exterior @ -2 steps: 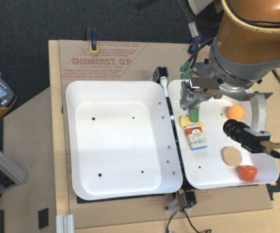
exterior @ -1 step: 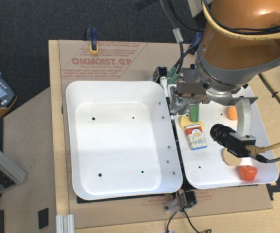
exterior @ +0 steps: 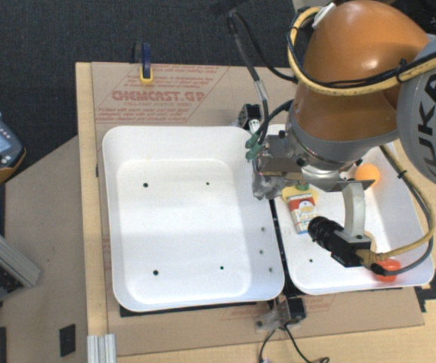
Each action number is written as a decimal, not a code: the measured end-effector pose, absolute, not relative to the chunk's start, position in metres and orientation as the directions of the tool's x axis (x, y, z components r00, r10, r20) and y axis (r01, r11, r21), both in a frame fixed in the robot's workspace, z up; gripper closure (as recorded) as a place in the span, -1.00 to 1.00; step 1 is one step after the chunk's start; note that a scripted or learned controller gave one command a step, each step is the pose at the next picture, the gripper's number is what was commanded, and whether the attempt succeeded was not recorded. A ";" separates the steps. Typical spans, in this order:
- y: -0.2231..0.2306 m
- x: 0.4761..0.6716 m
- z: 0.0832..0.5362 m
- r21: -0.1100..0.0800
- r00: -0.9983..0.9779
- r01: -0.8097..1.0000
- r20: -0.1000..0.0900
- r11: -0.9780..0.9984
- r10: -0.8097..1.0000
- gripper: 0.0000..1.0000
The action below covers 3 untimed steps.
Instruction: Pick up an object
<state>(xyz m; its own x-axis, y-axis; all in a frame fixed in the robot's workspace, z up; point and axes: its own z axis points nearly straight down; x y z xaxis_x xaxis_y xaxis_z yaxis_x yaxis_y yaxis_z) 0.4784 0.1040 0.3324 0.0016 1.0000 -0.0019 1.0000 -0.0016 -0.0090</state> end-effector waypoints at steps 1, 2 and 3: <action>0.125 0.480 0.460 0.016 -0.004 1.000 0.005 0.004 1.000 1.00; 0.163 0.477 0.327 -0.015 -0.003 1.000 -0.004 0.003 1.000 1.00; 0.164 0.506 0.381 0.007 -0.001 1.000 0.002 0.001 1.000 1.00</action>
